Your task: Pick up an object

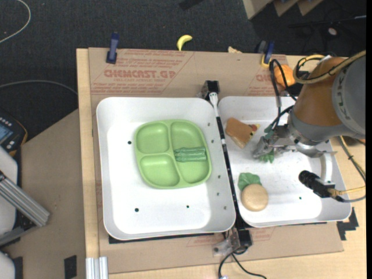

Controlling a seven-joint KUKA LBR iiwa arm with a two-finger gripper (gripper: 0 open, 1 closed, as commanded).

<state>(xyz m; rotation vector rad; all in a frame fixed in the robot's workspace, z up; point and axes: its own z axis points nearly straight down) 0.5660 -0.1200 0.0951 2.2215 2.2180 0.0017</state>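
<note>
Left bin (116, 173) holds green divided plate (172, 161), right bin (290, 214) at 3 o'clock holds tan bun (254, 197), brown piece (239, 131), hand (264, 150) low inside, grip state unclear

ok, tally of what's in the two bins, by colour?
Green: 4 — divided plate, ridged piece on it, small piece by the tool, leaf
Brown: 1 — chunk
Tan: 1 — round lump
Total: 6

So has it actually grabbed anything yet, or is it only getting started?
Nothing looks lifted yet. The pincer is down in the right bin, at a small green thing beside the brown toy; whether it grips it is unclear. The tan ball on its green leaf lies untouched. Gripping and lifting remain.
</note>
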